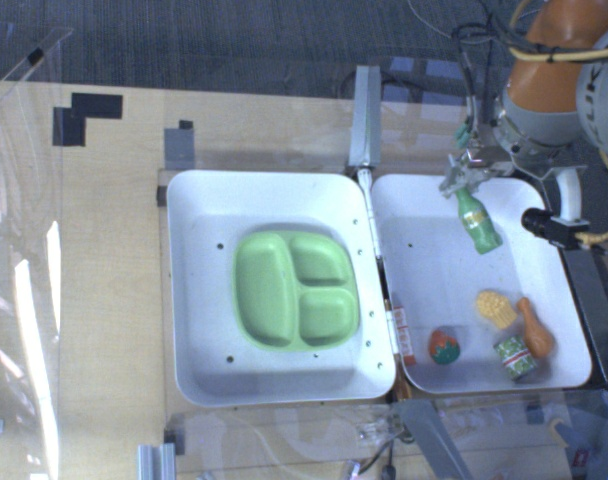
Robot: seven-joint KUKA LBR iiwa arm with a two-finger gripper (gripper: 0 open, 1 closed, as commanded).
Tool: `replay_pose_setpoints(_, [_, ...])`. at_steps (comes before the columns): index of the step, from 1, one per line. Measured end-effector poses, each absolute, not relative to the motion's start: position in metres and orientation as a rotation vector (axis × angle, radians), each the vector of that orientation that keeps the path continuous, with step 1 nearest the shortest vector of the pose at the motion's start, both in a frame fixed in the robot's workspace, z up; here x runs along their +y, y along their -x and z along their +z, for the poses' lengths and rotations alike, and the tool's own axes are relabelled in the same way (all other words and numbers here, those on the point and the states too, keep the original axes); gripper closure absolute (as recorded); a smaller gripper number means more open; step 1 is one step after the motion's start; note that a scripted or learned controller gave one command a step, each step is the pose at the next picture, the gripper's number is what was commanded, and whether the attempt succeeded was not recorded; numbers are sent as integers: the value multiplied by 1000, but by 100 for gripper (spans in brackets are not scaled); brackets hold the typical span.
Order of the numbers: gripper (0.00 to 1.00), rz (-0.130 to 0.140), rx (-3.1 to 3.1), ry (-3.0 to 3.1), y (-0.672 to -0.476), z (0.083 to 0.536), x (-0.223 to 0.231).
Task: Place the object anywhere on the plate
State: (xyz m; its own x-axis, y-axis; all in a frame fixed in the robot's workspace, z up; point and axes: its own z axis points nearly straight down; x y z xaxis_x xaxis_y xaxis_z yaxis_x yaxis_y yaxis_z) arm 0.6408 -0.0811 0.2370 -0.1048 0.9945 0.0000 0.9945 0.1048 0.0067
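The little green bottle hangs from the gripper, up over the right bin.

Nearest the camera, at the front of the right bin [424, 268], lie a small green can [515, 357], an orange drumstick toy [535, 329], a yellow corn toy [496, 309] and a red and green ball [444, 347]. In the left bin [194, 268] sits the green plate [295, 288], with three dips in it and nothing on it yet. Farther back, the gripper [466, 173] has its jaws closed narrow on the top of the green bottle [478, 222], which dangles tilted, bottom end down. The bottle looks like a light, hard plastic toy, smooth and a bit slippery. Held just by the thin neck it may swing or slip, so a slow move to the plate seems best. A grip around the fat middle would likely be steadier.
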Motion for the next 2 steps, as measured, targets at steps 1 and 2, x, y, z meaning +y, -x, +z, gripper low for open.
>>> replay_pose_setpoints(1, [100, 5, 2497, -1900, -621, 188, -34])
replay_pose_setpoints(2, [100, 5, 2551, -1828, -604, 202, 15])
